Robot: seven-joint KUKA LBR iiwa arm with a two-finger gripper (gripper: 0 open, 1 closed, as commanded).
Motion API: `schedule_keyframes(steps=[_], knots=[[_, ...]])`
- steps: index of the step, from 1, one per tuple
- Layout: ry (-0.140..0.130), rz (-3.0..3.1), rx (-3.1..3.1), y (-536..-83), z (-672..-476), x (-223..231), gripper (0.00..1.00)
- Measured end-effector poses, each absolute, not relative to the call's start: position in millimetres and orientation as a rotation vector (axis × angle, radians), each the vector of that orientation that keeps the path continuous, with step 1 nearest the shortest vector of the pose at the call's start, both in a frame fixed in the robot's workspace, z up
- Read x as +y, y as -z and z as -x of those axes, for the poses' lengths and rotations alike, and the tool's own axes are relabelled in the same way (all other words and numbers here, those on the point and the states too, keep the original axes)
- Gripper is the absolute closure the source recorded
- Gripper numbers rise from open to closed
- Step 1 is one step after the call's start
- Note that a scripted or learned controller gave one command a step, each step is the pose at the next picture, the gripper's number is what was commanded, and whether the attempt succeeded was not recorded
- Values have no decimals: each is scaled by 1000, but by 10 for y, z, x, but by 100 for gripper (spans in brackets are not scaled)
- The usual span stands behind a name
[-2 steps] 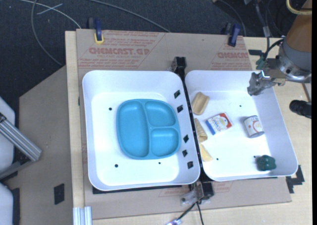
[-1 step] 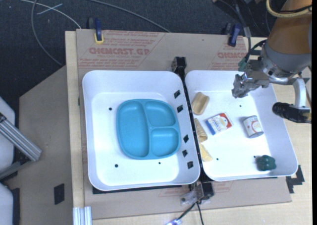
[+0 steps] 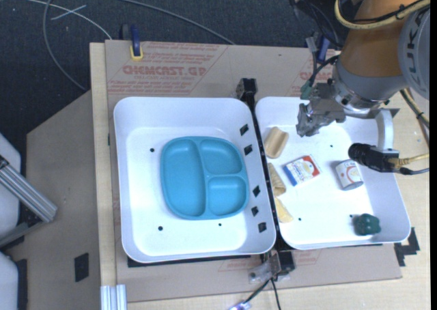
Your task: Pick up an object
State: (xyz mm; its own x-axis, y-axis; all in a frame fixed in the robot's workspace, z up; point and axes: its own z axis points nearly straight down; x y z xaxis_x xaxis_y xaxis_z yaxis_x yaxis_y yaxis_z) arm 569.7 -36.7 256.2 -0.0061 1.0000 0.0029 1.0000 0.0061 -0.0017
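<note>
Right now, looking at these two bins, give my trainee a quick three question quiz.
1. True or false: the blue divided plate lies in the left bin.
2. Which thing lies nearest the right bin's front right corner? A) green object B) red and white packet C) tan piece
3. The pincer hangs above the ____ bin.

Key: 1 true; 2 A; 3 right.
</note>
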Motion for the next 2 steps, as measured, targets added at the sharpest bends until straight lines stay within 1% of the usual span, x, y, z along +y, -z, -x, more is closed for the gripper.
schedule_keyframes(steps=[1, 2], knots=[[-2, 2212, -2224, -2351, -5616, 164, 100], [-2, 2214, -2223, -2315, -5600, 603, 100]])
